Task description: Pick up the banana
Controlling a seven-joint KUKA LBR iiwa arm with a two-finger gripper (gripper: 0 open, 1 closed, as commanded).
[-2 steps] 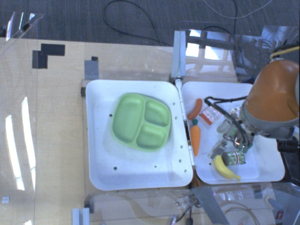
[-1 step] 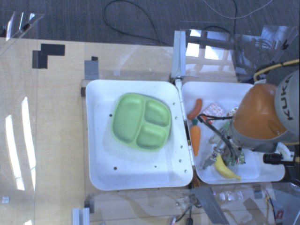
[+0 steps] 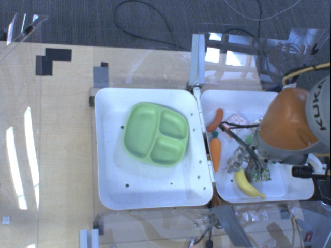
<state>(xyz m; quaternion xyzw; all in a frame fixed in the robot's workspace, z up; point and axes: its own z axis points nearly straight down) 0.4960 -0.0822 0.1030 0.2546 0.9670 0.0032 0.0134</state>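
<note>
yellow banana (image 3: 249, 185) lies in the right bin (image 3: 300, 190), the gripper (image 3: 247, 161) just above it, grip impossible to tell.

Two bins side by side on the counter (image 3: 51, 154), divided plate (image 3: 156, 134) in the left bin (image 3: 111, 190), banana (image 3: 248, 184) in the right bin (image 3: 302, 190) (near edge), carrot (image 3: 215, 153) to its left, gripper (image 3: 247, 159) just above the banana
</note>
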